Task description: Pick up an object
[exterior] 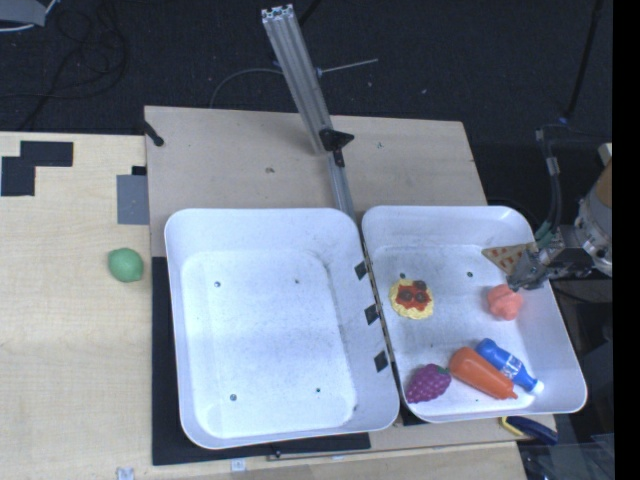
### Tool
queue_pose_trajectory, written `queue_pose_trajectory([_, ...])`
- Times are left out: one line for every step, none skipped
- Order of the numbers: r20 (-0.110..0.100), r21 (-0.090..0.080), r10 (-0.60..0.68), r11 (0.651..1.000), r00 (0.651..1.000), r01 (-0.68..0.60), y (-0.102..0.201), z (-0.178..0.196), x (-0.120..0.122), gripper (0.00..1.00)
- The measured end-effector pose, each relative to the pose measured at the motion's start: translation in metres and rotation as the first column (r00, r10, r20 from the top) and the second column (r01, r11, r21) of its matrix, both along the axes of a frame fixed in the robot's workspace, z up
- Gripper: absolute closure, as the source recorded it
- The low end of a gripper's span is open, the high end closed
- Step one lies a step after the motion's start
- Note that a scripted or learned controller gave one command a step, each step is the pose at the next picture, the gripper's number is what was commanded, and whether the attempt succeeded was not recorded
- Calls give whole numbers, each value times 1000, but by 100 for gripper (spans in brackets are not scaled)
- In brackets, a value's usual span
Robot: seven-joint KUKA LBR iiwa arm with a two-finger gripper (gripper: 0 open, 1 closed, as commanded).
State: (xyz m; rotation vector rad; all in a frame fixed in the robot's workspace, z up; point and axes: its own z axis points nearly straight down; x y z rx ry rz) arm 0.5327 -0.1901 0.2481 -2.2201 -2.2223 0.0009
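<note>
Camera view, contents as I find them from my side.

Right bin (440,223): five items.
- Pink lump (505,302), near the right wall, roundish, no clear long axis. My gripper (522,279) sits at its upper right edge, close to touching; I cannot tell whether my jaws are apart or together, and nothing shows between them.
- Carrot (481,372), near the front wall, long axis running from upper left down to lower right.
- Blue bottle (507,363), just beside the carrot on its right, parallel to it, white end pointing to the lower right rim.
- Purple grapes (428,382), at the front left corner, just left of the carrot.
- Yellow piece (412,299), with red on top, mid-bin toward the left wall.

Open floor lies between the yellow piece and the pink lump, and across the bin's back half.

Left bin (200,230): bare white floor.

Table (60,318): green ball (126,265), well left of both bins.
</note>
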Motion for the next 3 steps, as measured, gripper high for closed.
queue_pose_trajectory([0, 1, 2, 1000, 1000, -2, 46, -10, 4, 100])
queue_pose_trajectory([0, 0, 2, 1000, 1000, -2, 95, -4, -4, 100])
queue_pose_trajectory([0, 1, 2, 1000, 1000, -2, 142, -5, 4, 100])
